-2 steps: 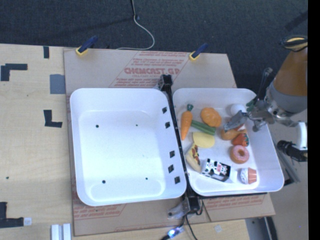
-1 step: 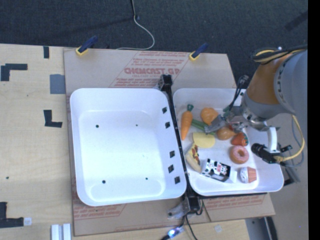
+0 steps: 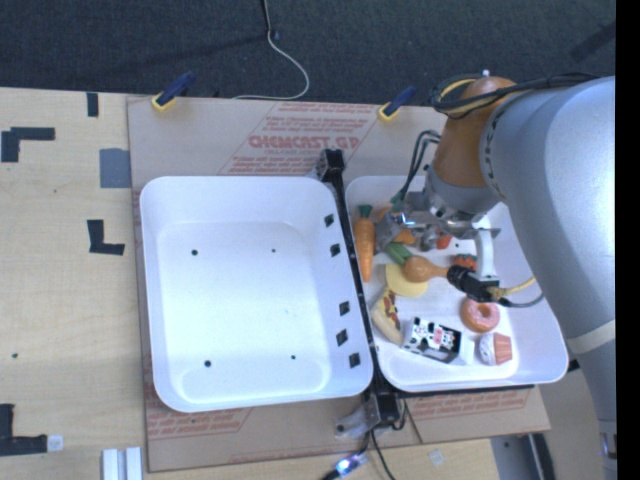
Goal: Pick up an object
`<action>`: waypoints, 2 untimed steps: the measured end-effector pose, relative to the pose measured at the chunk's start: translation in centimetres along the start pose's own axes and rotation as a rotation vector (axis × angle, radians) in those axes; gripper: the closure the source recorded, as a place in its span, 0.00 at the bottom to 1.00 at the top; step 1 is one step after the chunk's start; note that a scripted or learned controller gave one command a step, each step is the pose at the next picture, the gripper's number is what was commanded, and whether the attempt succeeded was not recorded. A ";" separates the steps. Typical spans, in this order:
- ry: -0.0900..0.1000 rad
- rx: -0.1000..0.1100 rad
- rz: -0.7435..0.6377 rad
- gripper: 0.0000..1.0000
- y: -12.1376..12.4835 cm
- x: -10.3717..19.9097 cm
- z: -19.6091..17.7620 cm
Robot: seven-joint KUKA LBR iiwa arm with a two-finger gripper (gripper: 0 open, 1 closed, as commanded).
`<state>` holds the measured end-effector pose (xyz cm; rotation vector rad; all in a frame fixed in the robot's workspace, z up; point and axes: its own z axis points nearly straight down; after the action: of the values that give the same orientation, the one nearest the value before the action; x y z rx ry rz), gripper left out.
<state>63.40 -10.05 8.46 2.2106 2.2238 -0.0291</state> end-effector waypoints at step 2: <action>0.014 -0.008 0.003 1.00 3.4 0.6 -1.0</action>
<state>66.80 -9.37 9.43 2.2175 2.2233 -0.0053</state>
